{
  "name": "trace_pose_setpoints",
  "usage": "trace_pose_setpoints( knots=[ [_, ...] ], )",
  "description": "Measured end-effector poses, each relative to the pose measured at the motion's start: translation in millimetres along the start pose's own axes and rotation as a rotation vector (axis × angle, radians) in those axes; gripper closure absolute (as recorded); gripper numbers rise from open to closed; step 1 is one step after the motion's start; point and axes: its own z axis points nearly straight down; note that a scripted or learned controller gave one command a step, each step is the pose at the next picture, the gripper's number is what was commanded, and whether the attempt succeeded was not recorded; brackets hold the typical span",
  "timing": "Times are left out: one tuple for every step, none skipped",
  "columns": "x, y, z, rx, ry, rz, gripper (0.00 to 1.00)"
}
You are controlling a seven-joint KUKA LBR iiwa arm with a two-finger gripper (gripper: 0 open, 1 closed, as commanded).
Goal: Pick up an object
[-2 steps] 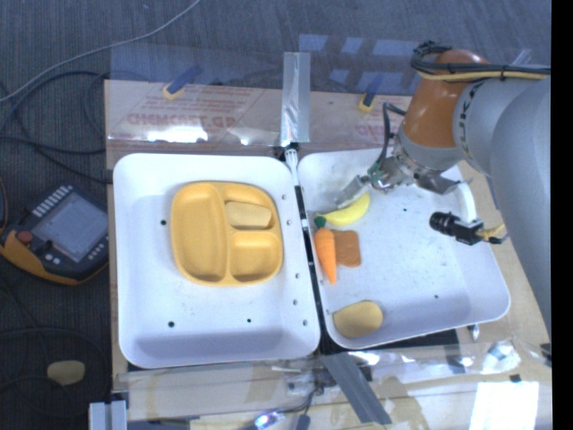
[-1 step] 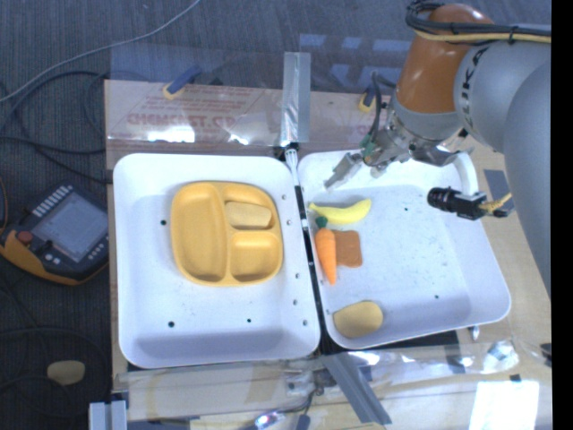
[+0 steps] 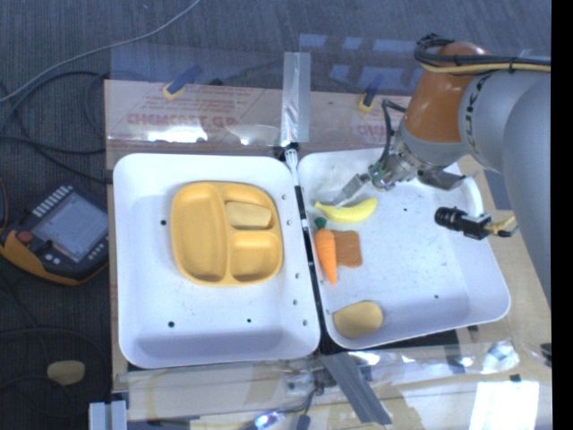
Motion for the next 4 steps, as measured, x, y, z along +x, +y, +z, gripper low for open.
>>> trace_pose_setpoints(
  knots=[
    [0, -1, 8, -0.023, -0.003, -0.095, 0.00],
    [18, -19, 20, -0.003, -0.006, -0.176, 0.00],
    [18, -16, 8, -0.007, -0.002, -0.174, 1.00],
    [69, -34, -64, 0.032, 0.012, 0.035, 1.00]
  ],
)
